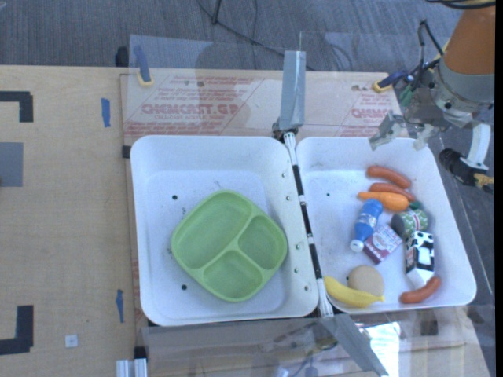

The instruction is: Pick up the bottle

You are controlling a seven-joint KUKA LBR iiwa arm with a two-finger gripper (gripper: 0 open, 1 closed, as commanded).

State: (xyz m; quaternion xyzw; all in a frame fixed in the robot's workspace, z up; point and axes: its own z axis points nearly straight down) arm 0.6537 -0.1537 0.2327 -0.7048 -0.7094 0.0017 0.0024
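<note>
The bottle (pixel 365 225) is small and white with a blue cap and a blue label. It lies tilted in the middle of the right bin (pixel 330 171), cap pointing toward the far side. My gripper (pixel 403 137) hangs over the bin's far right corner, well beyond the bottle and above it. Its fingers (pixel 383 137) are open with nothing between them.
Crowding the bottle are an orange carrot (pixel 391 199), two sausages (pixel 388 176), a green can (pixel 409 222), a red packet (pixel 383 243) and a black-and-white carton (pixel 420 256). A banana (pixel 350 293), a tan bun (pixel 365 279) and another sausage (pixel 420 290) lie nearer. The left bin holds a green divided plate (pixel 228 246).
</note>
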